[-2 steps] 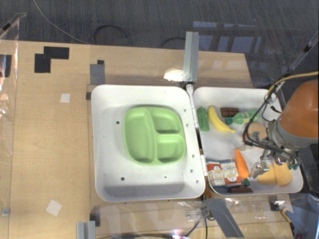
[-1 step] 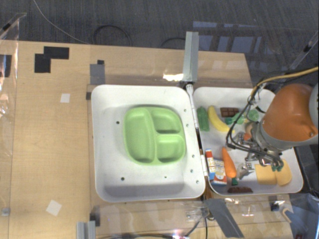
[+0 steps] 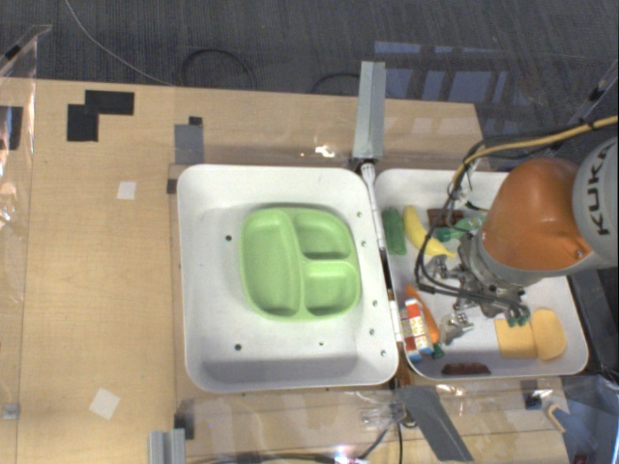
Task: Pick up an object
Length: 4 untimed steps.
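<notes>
arm low over the right bin, no object in its grasp yet

the grey arm with its orange band hangs over the right shallow white bin (image 3: 571, 356), and the two-finger gripper (image 3: 462, 319) sits low among the clutter near the bin's middle. cables and wrist hardware hide the tips, so i cannot tell whether the tool is apart or together, and nothing is visibly caught in it.

the candidates all lie in that bin: a yellow foam-like block with a rounded end (image 3: 531, 335) just right of the gripper, a small orange and white packet (image 3: 417, 325) against the left wall, a yellow banana-shaped piece (image 3: 417, 230) and a green oblong piece (image 3: 393, 230) towards the far left corner, and a dark flat strip (image 3: 466, 367) near the front rim.

to do this step well, i judge the arm should commit to one isolated thing. the yellow block looks the safest, being large and apart from the wall. the packet is tight against the wall and risks a finger jamming there.

the left white bin (image 3: 208, 356) holds a light green divided plastic tray (image 3: 298, 263). the bins rest on a pale wooden bench (image 3: 87, 288) with black tape marks, and dark carpet lies beyond.
</notes>
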Each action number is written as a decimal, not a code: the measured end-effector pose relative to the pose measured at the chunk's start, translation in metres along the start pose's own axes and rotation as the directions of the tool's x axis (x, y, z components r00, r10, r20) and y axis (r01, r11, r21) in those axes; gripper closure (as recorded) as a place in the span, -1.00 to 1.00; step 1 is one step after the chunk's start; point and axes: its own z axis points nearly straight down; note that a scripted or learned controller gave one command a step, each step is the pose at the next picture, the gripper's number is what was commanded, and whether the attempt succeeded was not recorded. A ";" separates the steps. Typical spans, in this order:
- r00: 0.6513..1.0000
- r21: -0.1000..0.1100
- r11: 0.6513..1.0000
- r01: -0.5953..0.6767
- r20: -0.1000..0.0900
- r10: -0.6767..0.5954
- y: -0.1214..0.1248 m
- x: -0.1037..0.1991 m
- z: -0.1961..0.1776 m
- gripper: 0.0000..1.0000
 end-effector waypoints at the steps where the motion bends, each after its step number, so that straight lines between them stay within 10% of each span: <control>1: 0.995 -0.005 0.995 0.097 -0.004 -0.097 -0.010 -0.063 0.003 -1.00; 2: 0.995 0.000 0.995 0.101 0.013 -0.101 -0.009 -0.069 -0.013 1.00; 3: 0.972 -0.006 0.972 0.235 -0.002 -0.235 -0.031 -0.129 -0.104 1.00; 4: 0.993 -0.003 0.993 0.115 -0.002 -0.115 -0.055 -0.125 -0.186 1.00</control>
